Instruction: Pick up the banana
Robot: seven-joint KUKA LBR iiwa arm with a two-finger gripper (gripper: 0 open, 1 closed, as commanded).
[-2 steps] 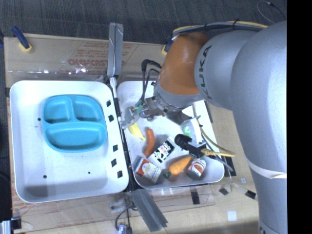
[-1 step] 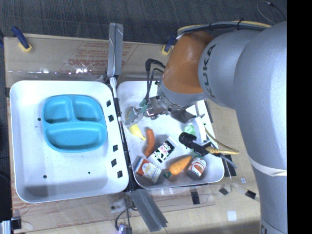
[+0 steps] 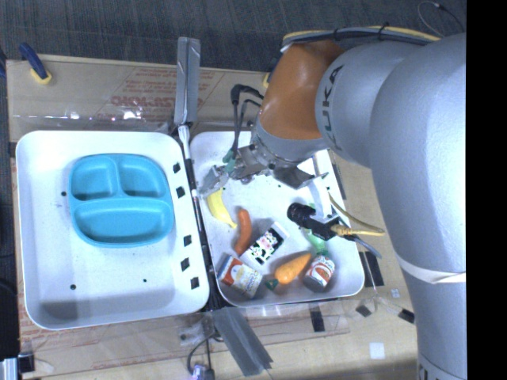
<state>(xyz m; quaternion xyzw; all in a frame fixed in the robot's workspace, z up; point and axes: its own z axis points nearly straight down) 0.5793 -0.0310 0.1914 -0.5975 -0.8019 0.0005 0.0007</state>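
Nearest the lens, the grey arm (image 3: 396, 172) with its orange band is seen filling the right side and covering the far right corner of the right bin. Beneath it, a brown worktop (image 3: 95, 93) is shown carrying two shallow white bins side by side.

The left bin (image 3: 32, 236) is occupied by a blue divided tray (image 3: 121, 199), set toward its upper half, with nothing seen in the tray's three compartments.

The right bin (image 3: 269, 203) is crowded by comparison. The gripper (image 3: 212, 182) is lowered into its upper left part, close to the wall shared with the left bin. Whether it is open or closed cannot be told, since it is blurred and partly hidden by the wrist. Nothing is seen to be held by it.

The banana (image 3: 219, 209) is pictured just below the gripper, lying flat on the bin floor near the left wall. It is small, plain yellow and slightly curved, slanting from upper left to lower right.

Just beside its lower end an orange-red sausage-shaped piece (image 3: 243, 229) is laid. A black-and-white patterned carton (image 3: 265, 245), an orange carrot (image 3: 291, 267), a red-and-white jar (image 3: 319, 273) and a red-and-white packet (image 3: 242, 275) are gathered along the near wall. Their labels cannot be read.
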